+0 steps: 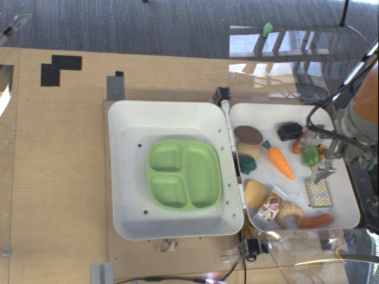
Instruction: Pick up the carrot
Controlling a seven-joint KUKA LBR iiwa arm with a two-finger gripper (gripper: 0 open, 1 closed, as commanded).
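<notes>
Carrot (280, 161): orange with a green top, lying flat in the right bin (346, 215), near its middle; green end toward the upper left, tip toward the lower right; not touched by the arm.
Gripper (324, 171): above the right part of the right bin, well to the right of the carrot; whether clenched or released, cannot tell; nothing seen between its tips.
Arm (361, 114): grey with orange band, entering from the right edge, black cables running along it.
Left bin (121, 158): white, shallow, holding a green divided plate (185, 174) with three compartments, placed at the middle.
Brown oval item (248, 135): at the upper left of the right bin, just above a beige piece.
Dark green item (247, 164): small, beside the bin's left wall, left of the carrot.
Black item (289, 131): near the top of the right bin, above and right of the carrot.
Green leafy item (310, 154): right of the carrot, close to the gripper.
Small box (318, 193): printed carton, just below the gripper.
Yellow wedge (255, 193): lower left part of the right bin.
Croissant (288, 212): near the bottom wall, beside a small carton (269, 207).
Sausage (315, 220): reddish, at the bottom, right of the croissant.
Bench (53, 176): light wood, with black marks at the upper left.
</notes>
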